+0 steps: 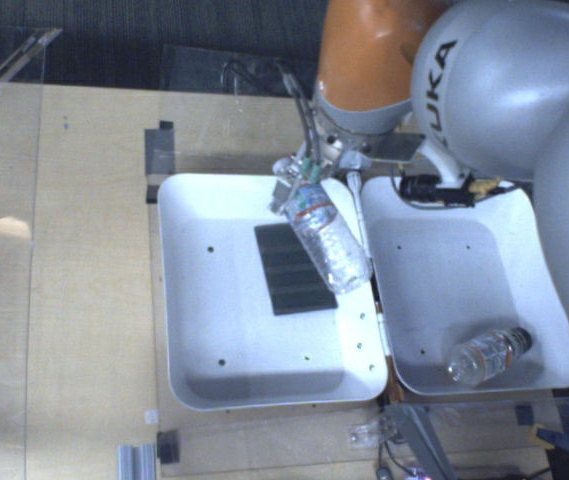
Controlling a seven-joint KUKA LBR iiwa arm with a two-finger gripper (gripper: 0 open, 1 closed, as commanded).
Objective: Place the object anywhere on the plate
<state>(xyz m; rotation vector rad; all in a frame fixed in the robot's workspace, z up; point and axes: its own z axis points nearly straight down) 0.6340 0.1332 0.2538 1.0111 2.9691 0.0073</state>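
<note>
A dark grey rectangular plate (286, 271) lies flat in the middle of the left bin (204, 298). A clear plastic bottle (329, 243) hangs tilted above the plate's right edge, its neck up at my gripper (300, 180) and its base down toward the wall between the bins. The gripper is shut on the bottle's neck end, just over the left bin's far right corner. The bottle hides the plate's upper right corner.
A second clear bottle (489, 353) lies on its side in the near right corner of the right bin (434, 258). The arm's big grey and orange body (444, 58) looms over the far side of both bins. Black cables run by the right bin's far rim.
</note>
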